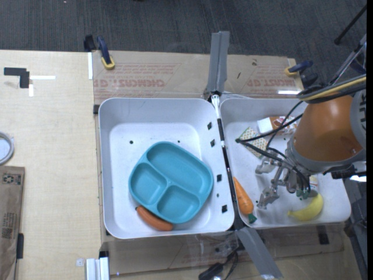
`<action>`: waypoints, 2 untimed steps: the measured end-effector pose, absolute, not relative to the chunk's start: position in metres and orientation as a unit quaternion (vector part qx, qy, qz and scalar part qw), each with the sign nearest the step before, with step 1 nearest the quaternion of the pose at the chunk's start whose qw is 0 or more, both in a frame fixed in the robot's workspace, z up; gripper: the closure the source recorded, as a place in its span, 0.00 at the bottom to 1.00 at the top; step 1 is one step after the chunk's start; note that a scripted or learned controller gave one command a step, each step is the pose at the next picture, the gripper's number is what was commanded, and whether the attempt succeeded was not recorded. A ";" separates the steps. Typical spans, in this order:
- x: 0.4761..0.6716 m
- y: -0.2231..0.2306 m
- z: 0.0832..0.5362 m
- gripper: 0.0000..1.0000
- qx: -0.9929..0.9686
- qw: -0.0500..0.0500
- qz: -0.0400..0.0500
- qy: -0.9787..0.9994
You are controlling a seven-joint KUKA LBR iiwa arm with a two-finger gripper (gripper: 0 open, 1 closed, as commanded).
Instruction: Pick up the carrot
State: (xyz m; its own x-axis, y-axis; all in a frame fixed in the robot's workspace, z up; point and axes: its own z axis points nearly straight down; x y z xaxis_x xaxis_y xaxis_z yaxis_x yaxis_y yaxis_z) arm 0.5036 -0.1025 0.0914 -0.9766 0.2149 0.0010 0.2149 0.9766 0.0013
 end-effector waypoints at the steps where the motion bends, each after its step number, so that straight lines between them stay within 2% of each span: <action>1: 0.562 -0.112 0.092 0.00 0.088 -0.002 -0.001 -0.996; 2: 0.520 -0.099 0.092 0.00 0.235 0.000 -0.001 -0.972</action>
